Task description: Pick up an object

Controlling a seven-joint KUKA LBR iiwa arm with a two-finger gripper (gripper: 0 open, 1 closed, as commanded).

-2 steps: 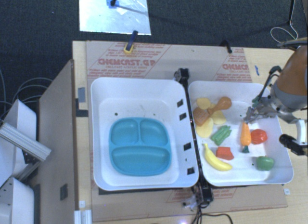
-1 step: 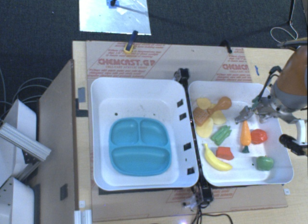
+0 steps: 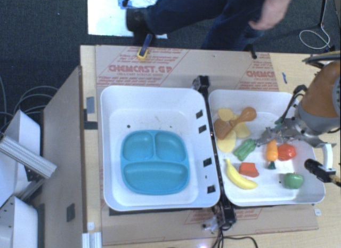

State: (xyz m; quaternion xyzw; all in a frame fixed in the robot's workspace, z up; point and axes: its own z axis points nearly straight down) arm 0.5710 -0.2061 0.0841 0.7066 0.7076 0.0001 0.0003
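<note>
One banana [image 3: 240,176] lies nearest, beside one carrot [image 3: 272,150] and two tomatoes [image 3: 286,152]; tool [image 3: 268,134] state unclear.

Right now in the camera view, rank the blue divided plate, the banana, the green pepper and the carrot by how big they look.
1. blue divided plate
2. banana
3. green pepper and carrot look alike, so I won't rank them.

Red "CHEMCAST GP" is printed on the bench sheet [image 3: 139,69].

Robot lab, bench [image 3: 160,63], white bins [image 3: 112,100], cables [image 3: 314,39]
</note>
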